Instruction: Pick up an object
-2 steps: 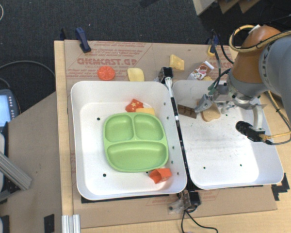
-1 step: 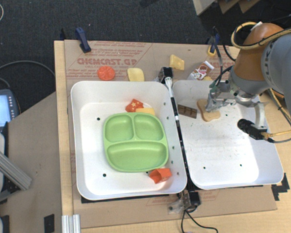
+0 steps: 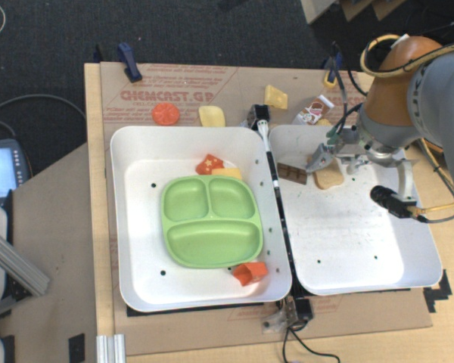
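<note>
Where the hand (image 3: 327, 162) hovers, grip unclear, lies a tan toast-like piece (image 3: 329, 178).

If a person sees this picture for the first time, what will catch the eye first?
Most likely the green divided plate in the middle of the left bin, with small red pieces at its top and bottom edges. Next is the grey and orange arm at the right, its gripper low over the right bin, near a tan piece.

A single fixed camera looks down at a slant over two shallow white plastic bins (image 3: 129, 225) side by side.
</note>
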Available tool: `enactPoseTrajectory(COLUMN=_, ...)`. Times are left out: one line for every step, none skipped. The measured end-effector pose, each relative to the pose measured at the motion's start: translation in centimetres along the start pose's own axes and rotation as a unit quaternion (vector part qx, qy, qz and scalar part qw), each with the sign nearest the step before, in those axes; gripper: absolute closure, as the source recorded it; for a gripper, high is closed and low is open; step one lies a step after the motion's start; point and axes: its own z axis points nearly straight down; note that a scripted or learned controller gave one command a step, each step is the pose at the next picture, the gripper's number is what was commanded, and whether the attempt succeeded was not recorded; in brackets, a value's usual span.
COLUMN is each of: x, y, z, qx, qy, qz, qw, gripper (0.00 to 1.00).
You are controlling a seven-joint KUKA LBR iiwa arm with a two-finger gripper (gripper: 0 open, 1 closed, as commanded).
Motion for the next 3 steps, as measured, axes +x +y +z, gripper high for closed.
enactPoseTrajectory(x=-0.4, y=0.1, z=2.2, qx=0.005, qy=0.002, qz=0.001, qw=1.0, gripper=0.0)
enactPoseTrajectory(x=-0.4, y=0.3, z=0.9, qx=0.001, qy=0.0, qz=0.0, qw=1.0, gripper=1.0)
enactPoseTrajectory(x=-0.4, y=0.2, z=1.1, qx=0.002, qy=0.001, qz=0.0, qw=1.0, gripper=0.0)
